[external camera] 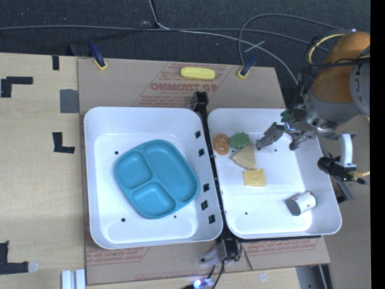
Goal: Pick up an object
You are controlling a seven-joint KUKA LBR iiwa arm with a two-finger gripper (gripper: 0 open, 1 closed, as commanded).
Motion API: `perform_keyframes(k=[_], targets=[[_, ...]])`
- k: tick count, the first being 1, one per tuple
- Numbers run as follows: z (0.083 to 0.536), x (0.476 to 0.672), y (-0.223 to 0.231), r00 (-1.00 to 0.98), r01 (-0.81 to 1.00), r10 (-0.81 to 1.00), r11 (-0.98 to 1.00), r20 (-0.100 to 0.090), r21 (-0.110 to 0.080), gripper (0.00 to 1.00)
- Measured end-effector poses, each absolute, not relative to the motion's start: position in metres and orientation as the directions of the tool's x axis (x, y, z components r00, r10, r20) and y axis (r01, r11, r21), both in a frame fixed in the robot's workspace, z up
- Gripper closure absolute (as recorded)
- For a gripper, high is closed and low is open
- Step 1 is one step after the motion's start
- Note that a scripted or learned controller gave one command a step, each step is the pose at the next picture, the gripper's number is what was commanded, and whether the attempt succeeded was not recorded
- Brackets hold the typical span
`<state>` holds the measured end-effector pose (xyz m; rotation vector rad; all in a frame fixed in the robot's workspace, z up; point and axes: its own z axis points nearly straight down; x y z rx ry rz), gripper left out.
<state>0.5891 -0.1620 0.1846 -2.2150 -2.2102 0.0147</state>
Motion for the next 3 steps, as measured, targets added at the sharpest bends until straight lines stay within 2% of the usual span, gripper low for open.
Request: perform_keyframes(k=[1,2,3], targets=[[0.193,0.592,-0.162,-0.001,1.000,1.000,0.001,0.000,-0.001,0.00],[0.130,0.586,-0.158,-0.001,1.000,1.000,0.001,0.001,-0.008,0.00],[0.085,0.586,-0.157,-0.002,1.000,1.000,0.002,0.001,-0.002,0.00]])
